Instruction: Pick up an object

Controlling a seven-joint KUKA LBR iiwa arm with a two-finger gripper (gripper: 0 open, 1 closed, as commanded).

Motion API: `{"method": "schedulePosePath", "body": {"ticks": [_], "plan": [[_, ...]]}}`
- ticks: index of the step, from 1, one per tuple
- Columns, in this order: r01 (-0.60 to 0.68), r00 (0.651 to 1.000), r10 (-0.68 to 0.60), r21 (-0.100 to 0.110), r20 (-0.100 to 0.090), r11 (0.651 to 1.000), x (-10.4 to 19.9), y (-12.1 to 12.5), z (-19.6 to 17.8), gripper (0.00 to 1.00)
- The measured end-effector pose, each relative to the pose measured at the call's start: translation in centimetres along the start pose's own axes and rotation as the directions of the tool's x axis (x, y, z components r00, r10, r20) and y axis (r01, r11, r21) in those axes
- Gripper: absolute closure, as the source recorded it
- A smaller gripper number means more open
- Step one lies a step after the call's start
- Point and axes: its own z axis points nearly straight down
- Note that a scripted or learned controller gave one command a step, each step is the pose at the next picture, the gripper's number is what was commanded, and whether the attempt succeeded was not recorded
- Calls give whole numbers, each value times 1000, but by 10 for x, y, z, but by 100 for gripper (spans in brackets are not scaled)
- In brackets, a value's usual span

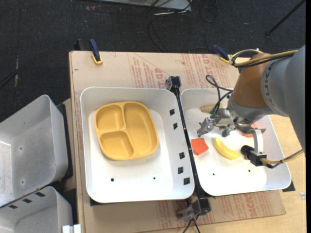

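- While the arm reached in from the frame's right, its gripper (217, 124) hung over the right bin (243, 183); whether clenched or released, I cannot tell.
- Just below it lay a banana (226, 149) and orange block (199, 146).
- Left of centre, a yellow divided plate (126, 130) filled the left bin (136, 188).

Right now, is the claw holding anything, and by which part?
Cannot be told. The claw sits low in the right bin, above the orange block and beside the banana.

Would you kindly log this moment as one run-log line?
gripper: over right bin | nearby: orange block, banana | left bin: yellow tray
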Motion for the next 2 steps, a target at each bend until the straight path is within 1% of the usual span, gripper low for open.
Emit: {"method": "schedulePosePath", "body": {"ticks": [1, 2], "plan": [[-1, 1000, 1, -4, 1, 1000, 0, 1, -12, 100], [5, 1000, -5, -8, 2, 1000, 8, 5, -59, 100]]}}
